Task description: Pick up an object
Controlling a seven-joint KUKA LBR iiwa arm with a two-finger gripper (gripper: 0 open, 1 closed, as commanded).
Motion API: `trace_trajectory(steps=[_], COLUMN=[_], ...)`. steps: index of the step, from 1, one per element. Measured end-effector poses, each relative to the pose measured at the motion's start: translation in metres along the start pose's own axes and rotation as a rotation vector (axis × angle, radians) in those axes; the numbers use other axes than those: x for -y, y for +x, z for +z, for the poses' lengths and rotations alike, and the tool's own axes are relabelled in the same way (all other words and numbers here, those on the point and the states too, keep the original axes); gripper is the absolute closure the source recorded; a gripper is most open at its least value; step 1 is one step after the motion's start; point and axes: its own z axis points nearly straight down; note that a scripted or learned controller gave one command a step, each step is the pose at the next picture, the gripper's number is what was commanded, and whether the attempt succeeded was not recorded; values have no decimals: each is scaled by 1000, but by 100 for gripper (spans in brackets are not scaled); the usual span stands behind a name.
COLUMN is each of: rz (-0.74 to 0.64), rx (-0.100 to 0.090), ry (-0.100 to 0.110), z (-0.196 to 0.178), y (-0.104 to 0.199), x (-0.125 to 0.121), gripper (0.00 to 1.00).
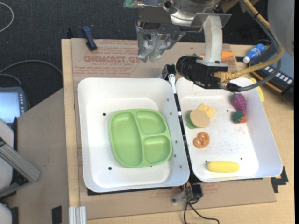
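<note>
Gripper: the gripper (154, 48) hangs above the cardboard just behind the left bin (88, 97); whether it is spread or pressed together cannot be told, and nothing shows in it.
Left bin: holds a green divided plate (140, 137).
Right bin: the right bin (261, 139) sits touching the left bin's right side.
Objects, all right of the left bin: a sandwich (200, 116) nearest it, a pretzel (202, 140) in front of that, a corn cob (223, 166) at the near edge, purple grapes (239, 101) farther right.
</note>
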Motion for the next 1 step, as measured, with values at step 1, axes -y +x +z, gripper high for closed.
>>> trace_trajectory(steps=[1], rz=[21], rx=[6], ry=[1], z=[2], y=[-131], x=[35], gripper=[100])
